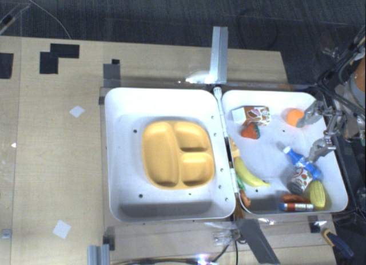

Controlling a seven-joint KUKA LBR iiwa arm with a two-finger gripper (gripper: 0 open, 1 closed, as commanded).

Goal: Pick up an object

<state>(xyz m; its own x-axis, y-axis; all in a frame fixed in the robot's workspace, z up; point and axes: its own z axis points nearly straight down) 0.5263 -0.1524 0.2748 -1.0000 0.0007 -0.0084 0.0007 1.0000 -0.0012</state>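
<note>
Corn cob (317, 194): seen at the near right corner of the right bin (269, 101); judged light, stiff and ridged, best taken across its short width.
Marker (296, 206): laid along the near wall, just left of the corn; thin and low, judged hard to pinch so close to the wall.
Blue bottle (301, 169): lying tilted above the corn, its cap towards the far left; judged light and slippery, to be grasped across the body.
Banana (249, 174): set against the bin's left wall; judged soft-skinned, light, easily taken at mid-length.
Gripper (319, 131): poised over the right edge of the bin, jaws spread apart with nothing between them, one finger near the bottle, the other near the orange ball (294, 117).
Orange ball: at the far right; judged smooth, likely to roll away if squeezed off-centre.
Small carton (255, 115): far centre, with a red piece beside it; judged light, crushable.
Yellow tray (177, 153): resting in the left bin (123, 143); broad, judged unsuited to a pinch.
</note>
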